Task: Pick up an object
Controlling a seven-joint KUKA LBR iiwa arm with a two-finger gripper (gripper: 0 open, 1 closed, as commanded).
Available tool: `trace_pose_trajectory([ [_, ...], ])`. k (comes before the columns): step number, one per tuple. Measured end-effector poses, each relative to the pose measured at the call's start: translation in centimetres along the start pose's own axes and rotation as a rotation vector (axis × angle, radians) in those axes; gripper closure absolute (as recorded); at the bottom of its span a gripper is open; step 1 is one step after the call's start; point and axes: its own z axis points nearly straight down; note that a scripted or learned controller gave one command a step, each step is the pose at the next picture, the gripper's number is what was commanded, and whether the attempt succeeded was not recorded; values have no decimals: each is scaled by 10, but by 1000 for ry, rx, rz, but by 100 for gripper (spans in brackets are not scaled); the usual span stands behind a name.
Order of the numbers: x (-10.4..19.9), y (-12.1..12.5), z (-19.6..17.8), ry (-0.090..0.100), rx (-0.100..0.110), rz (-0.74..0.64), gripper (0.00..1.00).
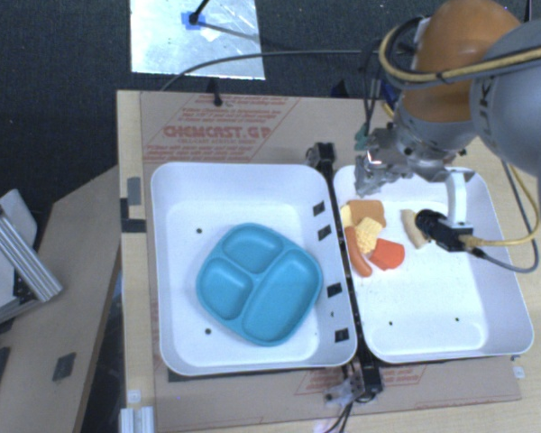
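Observation:
My gripper (370, 180) hangs over the back left corner of the right bin (451, 332), just above a cluster of toy foods. The cluster holds a brown toast piece (367, 210), a yellow corn-like piece (368, 234), a red sausage (359, 254) and an orange-red slice (389, 254). A beige piece (416, 229) lies a little to the right, partly covered by a black fitting (437, 227) on a yellow cable. Nothing shows between the gripper and the foods below it.
A blue divided plate (258, 282) lies in the left bin (185, 242). Black clips (329, 242) run along the wall between the bins. The arm's grey body and orange band (460, 52) overhang the right bin's back edge.

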Motion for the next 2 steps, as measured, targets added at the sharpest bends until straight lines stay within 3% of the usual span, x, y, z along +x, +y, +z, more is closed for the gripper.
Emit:
trace_pose_trajectory([
  [1, 53, 17, 2, -1, -2, 2, 100],
  [2, 99, 28, 31, -1, 1, 2, 100],
])
